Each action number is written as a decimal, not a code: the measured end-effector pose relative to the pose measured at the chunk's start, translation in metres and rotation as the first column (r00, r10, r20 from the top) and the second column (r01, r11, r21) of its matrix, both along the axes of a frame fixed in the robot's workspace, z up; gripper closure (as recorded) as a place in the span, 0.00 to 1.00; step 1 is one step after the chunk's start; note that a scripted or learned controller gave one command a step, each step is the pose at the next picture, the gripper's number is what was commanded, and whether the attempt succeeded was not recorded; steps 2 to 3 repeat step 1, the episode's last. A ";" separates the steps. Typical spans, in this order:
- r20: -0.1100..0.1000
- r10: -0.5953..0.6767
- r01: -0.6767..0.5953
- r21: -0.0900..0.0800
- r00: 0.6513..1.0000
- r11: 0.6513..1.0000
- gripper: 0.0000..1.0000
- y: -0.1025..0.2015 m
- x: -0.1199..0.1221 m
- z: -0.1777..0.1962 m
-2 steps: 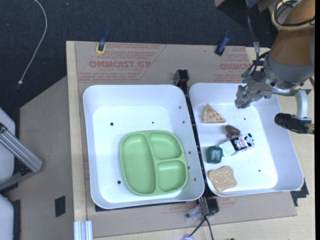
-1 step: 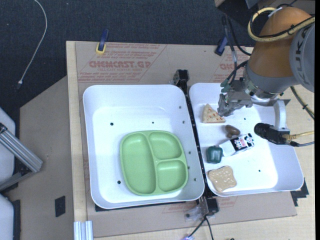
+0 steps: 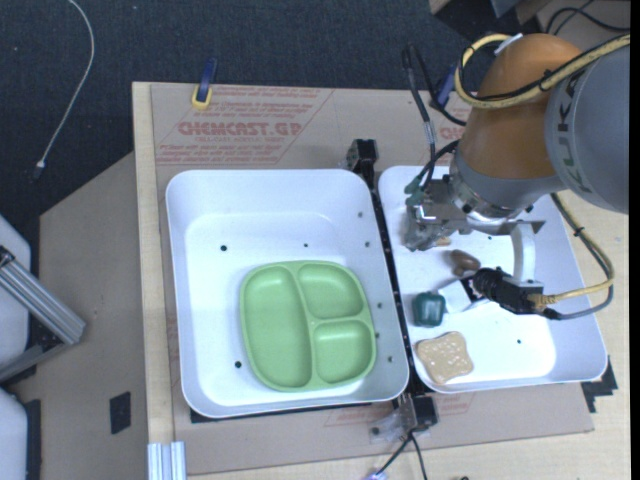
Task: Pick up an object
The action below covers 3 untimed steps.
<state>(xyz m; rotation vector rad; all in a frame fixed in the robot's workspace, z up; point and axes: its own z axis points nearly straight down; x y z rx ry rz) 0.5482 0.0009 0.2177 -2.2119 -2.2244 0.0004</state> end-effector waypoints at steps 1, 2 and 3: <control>0.005 0.000 0.000 -0.001 1.000 1.000 1.00 0.047 -0.006 0.010; 0.005 0.000 0.000 -0.001 1.000 1.000 1.00 0.047 -0.006 0.010; 0.005 0.000 0.000 -0.001 1.000 1.000 1.00 0.047 -0.006 0.010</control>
